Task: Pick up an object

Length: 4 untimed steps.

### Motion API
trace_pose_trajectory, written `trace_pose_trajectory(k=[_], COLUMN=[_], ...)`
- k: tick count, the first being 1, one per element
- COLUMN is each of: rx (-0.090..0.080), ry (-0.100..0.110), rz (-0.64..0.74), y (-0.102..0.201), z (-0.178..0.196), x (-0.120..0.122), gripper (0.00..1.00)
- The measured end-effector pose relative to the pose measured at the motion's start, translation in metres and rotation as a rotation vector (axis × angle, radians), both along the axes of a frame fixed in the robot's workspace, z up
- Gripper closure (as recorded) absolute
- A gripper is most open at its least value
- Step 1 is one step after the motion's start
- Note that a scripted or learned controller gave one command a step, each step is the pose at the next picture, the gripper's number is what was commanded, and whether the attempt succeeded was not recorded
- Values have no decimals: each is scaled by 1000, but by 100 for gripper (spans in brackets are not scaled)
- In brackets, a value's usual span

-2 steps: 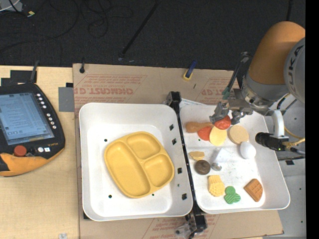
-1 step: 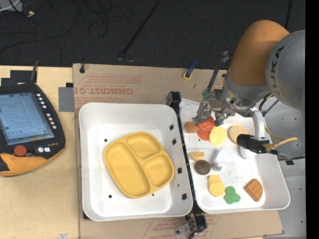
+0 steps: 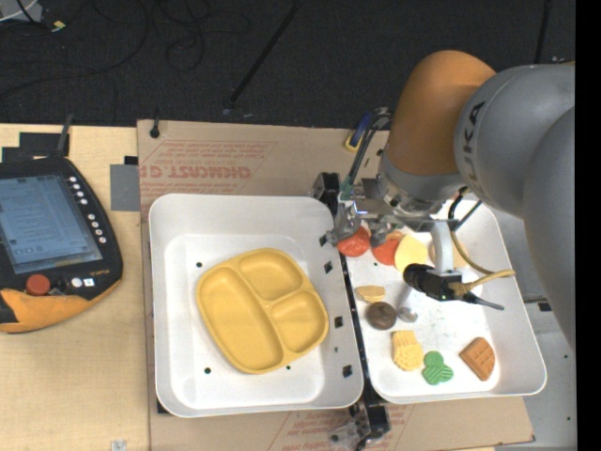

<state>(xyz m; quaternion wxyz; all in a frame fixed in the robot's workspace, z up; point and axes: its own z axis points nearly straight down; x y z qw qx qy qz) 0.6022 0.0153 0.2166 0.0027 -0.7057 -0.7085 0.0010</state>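
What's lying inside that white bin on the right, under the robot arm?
The right bin holds small toy foods: a yellow corn piece, green piece, waffle, brown round piece. The arm covers the bin's far end.

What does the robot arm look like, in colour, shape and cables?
The arm is thick, rounded and grey, with a glossy orange band above the wrist. Dark letters run along the grey shell beside the band. Below the band sits a cluster of metal parts with thin cables looping around it, and a yellow-and-blue piece sticks out at the upper left.
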Motion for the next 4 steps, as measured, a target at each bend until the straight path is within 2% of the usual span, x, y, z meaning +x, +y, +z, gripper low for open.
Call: trace_pose_trajectory(k=[2, 3, 4], rx=[-2, -2, -2], ry=[-4, -2, -4], rz=[-3, -4, -3], y=[6, -4, 6], z=[15, 16, 14], x=[-8, -11, 4], gripper=[100, 100, 100])
